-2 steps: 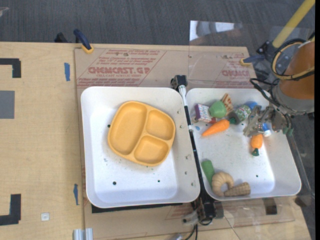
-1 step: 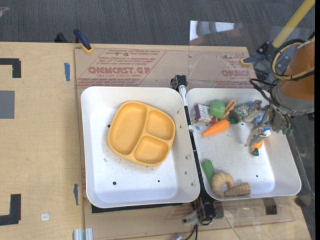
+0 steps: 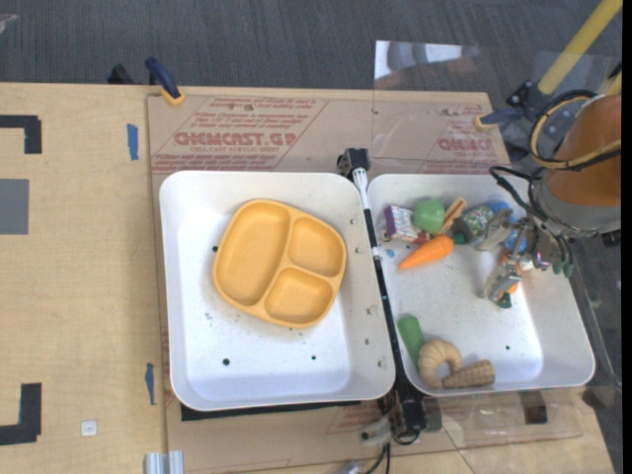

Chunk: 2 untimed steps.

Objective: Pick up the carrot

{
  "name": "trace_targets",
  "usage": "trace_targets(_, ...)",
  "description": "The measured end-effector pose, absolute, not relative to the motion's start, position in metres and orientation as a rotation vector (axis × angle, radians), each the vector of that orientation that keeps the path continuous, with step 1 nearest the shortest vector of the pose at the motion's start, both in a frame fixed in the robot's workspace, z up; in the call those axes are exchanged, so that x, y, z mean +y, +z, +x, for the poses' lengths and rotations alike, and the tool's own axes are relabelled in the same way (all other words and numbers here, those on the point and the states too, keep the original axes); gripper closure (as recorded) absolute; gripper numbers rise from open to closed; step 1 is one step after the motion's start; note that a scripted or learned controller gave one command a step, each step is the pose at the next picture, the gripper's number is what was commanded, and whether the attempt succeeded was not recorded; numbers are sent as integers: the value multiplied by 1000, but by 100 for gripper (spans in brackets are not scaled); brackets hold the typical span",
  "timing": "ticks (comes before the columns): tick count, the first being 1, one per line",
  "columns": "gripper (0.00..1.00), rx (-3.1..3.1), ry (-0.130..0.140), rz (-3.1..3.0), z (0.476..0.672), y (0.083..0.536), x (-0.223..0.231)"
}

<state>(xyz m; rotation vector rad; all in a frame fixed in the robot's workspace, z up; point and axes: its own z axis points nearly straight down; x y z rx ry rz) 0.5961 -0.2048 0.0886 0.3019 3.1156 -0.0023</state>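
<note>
My arm (image 3: pixel 583 156) sits at the right edge of the right bin (image 3: pixel 568 358), with the orange band and a tangle of cables over the bin's upper right corner; my end effector (image 3: pixel 506 286) seems to hang low over the bin floor, right of centre, though I cannot tell what state it is in, since it blurs into the cluttered hardware and small items around it. The carrot (image 3: pixel 427 255) lies in the upper left part of that bin, slanted, its thick end up to the right near a green ball (image 3: pixel 430 214) and a purple packet (image 3: pixel 400 223), its tip pointing down-left toward the bin's wall. It is apart from my end effector, so I judge this the approach step: nothing is gripped yet. Next I should travel left and slightly up, line up across the carrot's narrow width, and descend without nudging the green ball. The left bin (image 3: pixel 188 294) holds a yellow divided plate (image 3: pixel 279 262), which is not in my way. Near the front of the right bin lie a green piece (image 3: pixel 409 330) and a tan croissant-like item (image 3: pixel 438 356); I cannot identify them with confidence.
</note>
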Motion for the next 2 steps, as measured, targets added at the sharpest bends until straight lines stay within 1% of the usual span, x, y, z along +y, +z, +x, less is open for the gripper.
trace_targets(1, 100, 3102, -7, 299, 600, 103, -205)
trace_targets(2, 0, 3104, -6, 299, 600, 102, -205)
